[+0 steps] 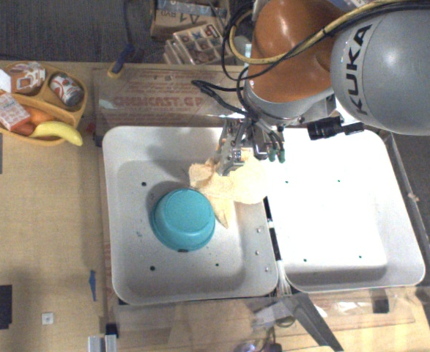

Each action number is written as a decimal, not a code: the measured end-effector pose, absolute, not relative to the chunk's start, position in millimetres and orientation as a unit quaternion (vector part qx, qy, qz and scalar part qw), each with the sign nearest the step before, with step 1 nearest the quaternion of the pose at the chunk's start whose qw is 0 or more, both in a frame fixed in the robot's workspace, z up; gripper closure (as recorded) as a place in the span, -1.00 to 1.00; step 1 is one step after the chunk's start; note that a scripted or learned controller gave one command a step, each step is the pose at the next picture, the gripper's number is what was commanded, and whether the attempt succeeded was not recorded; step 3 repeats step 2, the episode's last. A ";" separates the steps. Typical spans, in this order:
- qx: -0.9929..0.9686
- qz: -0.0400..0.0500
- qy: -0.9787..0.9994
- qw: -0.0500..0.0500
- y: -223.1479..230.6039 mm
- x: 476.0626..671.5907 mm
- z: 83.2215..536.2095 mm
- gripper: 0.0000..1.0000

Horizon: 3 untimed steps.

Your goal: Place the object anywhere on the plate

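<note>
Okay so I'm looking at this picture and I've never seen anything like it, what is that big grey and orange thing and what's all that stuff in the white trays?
The picture comes from a camera fixed above a bench, looking down at a slant. The big grey and orange thing is a robot arm reaching in from the right. At its tip is a small two-finger gripper that hangs over the left bin. In that bin lies an upturned teal bowl and beside it a pale, cream-coloured flat object, partly under the gripper. Whether the gripper holds anything, I cannot tell. The right bin sits alongside. At the top left stands a yellow tray of play food.

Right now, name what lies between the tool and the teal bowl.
A crumpled pale tan thing on the left bin's floor, seen in the camera view.
</note>
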State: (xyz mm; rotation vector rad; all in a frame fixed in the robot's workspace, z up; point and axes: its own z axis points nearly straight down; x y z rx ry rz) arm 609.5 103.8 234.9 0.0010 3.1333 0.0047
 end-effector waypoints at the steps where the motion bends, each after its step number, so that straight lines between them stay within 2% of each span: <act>1: -0.002 0.001 1.000 0.002 153.3 595.6 229.8 1.00; 2: -0.002 0.001 1.000 0.002 153.1 595.7 229.8 -1.00; 3: -0.002 0.001 1.000 0.002 153.1 595.7 229.8 -1.00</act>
